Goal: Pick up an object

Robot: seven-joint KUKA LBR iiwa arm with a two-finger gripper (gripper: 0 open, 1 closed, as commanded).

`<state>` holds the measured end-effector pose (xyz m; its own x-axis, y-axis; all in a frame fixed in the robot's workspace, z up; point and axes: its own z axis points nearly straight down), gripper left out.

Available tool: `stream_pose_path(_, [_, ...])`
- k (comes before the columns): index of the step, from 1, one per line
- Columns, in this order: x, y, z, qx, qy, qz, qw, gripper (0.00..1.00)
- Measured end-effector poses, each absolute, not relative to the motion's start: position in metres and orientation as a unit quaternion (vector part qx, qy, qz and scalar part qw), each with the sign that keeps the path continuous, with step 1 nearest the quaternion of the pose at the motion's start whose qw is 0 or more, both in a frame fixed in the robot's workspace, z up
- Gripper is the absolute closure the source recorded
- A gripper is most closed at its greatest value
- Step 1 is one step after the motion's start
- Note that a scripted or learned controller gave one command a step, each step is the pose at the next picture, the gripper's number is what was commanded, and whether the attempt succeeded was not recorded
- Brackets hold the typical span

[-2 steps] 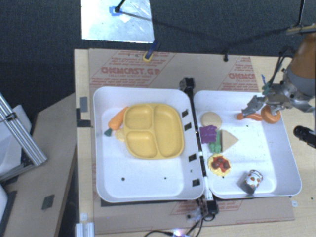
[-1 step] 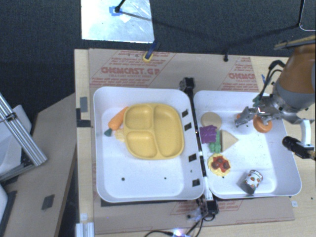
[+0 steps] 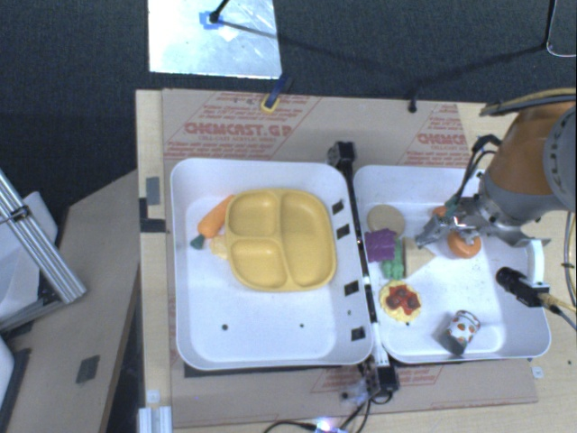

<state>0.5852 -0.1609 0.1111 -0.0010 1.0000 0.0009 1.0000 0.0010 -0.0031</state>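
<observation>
The right bin [image 3: 424, 186] holds several small toys. An orange round piece [image 3: 466, 247] lies near its right side, and my gripper [image 3: 453, 226] is low over the bin, right against the upper left edge of that piece. The wrist hides how the gripper meets it. To the left lie a tan disc [image 3: 386, 217], a purple block [image 3: 380, 244], a green piece [image 3: 393, 264] and a small pizza-like toy [image 3: 401, 300]. A small can-shaped toy [image 3: 460, 331] lies toward the front of the bin.
The left bin [image 3: 194, 332] holds a yellow divided plate [image 3: 275, 239] with a toy carrot [image 3: 214, 216] at its left edge. A black part [image 3: 518, 287] juts over the right bin's right rim. The arm [image 3: 532, 165] covers the bin's back right corner.
</observation>
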Motion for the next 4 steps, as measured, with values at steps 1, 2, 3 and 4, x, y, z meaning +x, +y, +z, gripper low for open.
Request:
stream_pose_path(1, [0.588,-0.160,0.089,-0.706,-0.708,-0.0028,0.000,0.00])
stream_pose_path(2, [0.592,-0.161,0.103,-0.706,-0.708,-0.0061,-0.008,1.00])
stream_pose_path(3, [0.594,-0.159,0.167,-0.706,-0.709,-0.0017,-0.003,1.00])
stream_pose_path(4, [0.595,-0.159,0.222,-0.706,-0.709,-0.0021,-0.003,1.00])
